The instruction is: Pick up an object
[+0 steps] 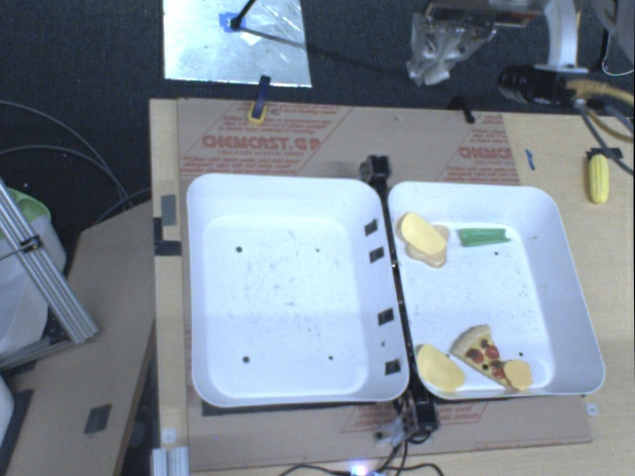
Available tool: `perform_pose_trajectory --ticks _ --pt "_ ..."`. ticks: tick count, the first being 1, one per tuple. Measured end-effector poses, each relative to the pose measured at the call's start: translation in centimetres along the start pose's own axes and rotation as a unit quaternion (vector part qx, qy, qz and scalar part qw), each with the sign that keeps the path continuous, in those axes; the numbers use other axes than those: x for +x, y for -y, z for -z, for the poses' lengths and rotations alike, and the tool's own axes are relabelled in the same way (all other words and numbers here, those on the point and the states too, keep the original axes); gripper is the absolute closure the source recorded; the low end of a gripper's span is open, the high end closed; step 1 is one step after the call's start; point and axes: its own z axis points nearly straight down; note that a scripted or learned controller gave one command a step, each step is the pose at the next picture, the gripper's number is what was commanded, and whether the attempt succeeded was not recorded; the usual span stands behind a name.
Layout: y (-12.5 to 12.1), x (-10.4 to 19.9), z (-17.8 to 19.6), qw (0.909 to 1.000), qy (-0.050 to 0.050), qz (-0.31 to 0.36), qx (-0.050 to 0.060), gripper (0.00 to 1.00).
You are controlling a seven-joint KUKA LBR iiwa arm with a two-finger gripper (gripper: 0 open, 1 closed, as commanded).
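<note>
The right bin (556,266) holds several toy foods. A pale yellow bread-like piece (423,238) lies near its top left, with a green strip (483,235) just to its right. Along the front edge lie a yellow oval piece (440,368), a pizza slice (480,349) and a small orange piece (517,373). My gripper (434,59) hangs high above the bench at the top of the view, well behind the right bin and far from all of these objects. It looks pale and blurred, with nothing visibly held.
The left bin (283,286) sits beside the right one on a cardboard sheet (327,137). A yellow-handled tool (597,178) lies at the right of the bench. A shiny metal plate (236,26) lies on the floor at top left.
</note>
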Motion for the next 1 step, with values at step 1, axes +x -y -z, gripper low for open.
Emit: perform_pose_trajectory --ticks 1 --pt "6.5 15.87 -9.88 1.0 0.001 0.003 0.006 1.0"
